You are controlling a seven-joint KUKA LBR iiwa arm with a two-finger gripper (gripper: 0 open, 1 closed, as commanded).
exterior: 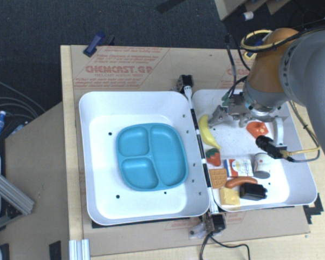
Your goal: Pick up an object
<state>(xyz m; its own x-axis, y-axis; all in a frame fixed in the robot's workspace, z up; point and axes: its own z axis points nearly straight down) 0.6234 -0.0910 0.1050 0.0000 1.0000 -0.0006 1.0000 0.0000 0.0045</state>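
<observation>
The right bin (292, 191) holds several small items. A yellow banana (208, 132) lies by its left wall, with a red piece (213, 157) just below it. An orange-red item (256, 128) sits near the middle, and a silver can (261, 165) stands lower right. Toward the front are a cracker (217, 177), a brown sausage (241, 181), a yellow wedge (230, 197) and a black block (253, 193). My gripper (231, 114) hangs low over the bin's back part, between the banana and the orange-red item. I see nothing held in it.
The left bin (97, 118) carries a blue divided plate (150, 156). A black clamp (185, 82) sits at the back between the bins, another clamp (215, 222) at the front. The grey arm (309, 69) covers the right bin's far right corner. Cables (292, 155) trail over its right side.
</observation>
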